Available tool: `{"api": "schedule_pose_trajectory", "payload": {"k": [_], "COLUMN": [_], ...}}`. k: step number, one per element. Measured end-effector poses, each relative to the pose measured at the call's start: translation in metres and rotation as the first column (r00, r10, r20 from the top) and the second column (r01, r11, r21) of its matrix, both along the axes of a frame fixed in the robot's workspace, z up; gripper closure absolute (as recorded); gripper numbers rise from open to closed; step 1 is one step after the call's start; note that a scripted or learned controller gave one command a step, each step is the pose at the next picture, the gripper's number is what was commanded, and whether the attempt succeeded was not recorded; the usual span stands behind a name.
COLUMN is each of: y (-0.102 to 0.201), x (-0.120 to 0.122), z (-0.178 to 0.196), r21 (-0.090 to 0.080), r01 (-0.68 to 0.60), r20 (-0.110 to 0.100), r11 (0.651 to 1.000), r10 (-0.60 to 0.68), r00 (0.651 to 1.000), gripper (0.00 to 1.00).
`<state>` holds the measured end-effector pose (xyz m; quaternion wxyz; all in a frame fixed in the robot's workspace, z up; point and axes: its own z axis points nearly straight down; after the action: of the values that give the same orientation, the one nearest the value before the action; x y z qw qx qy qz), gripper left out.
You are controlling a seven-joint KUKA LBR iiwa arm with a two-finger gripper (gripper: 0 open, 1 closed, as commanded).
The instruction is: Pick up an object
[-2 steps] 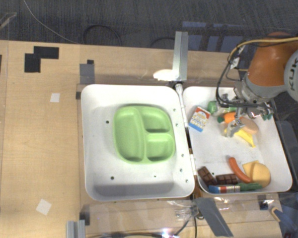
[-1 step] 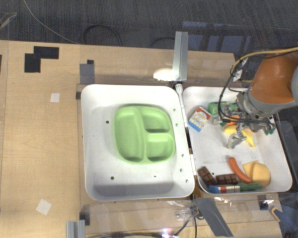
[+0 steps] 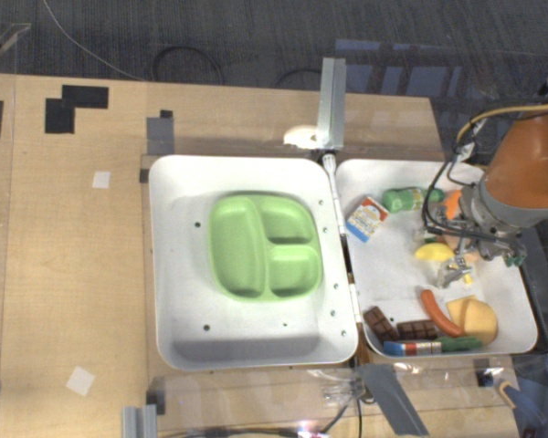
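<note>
One small yellow toy point(image 3: 433, 253), lemon-like, lies just under my gripper point(image 3: 457, 270) near the middle of the right bin point(image 3: 384, 272); whether I am clenched or released I cannot tell. It looks light, hard and smooth, so I judge it slippery: best pinched across its short middle. Around it I count one green bottle point(image 3: 407, 197), one small carton point(image 3: 366, 218), one sausage point(image 3: 437, 311), one yellow-orange piece point(image 3: 475, 318) and one chocolate bar point(image 3: 381, 321). One green tray point(image 3: 263, 245) sits in the left bin point(image 3: 178, 272).
</note>
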<state>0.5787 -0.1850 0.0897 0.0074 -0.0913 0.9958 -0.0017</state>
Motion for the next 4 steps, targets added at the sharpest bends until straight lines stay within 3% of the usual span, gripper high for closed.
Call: {"api": "schedule_pose_trajectory", "payload": {"k": [1, 2, 3, 4], "y": [0.001, 0.044, 0.028, 0.016], "x": [-0.016, 0.026, -0.044, 0.058], "z": [0.0, 0.0, 0.001, -0.001], "r21": [-0.001, 0.002, 0.001, 0.002], "r01": [-0.018, -0.006, 0.11, 0.275], "r20": [0.002, 0.001, 0.002, -0.022], "r11": [1.0, 1.0, 0.994, 0.961], "r10": [0.018, 0.006, -0.11, -0.275], "r00": [1.0, 1.0, 0.994, 0.961], "gripper": [0.0, 0.0, 0.0, 0.0]}}
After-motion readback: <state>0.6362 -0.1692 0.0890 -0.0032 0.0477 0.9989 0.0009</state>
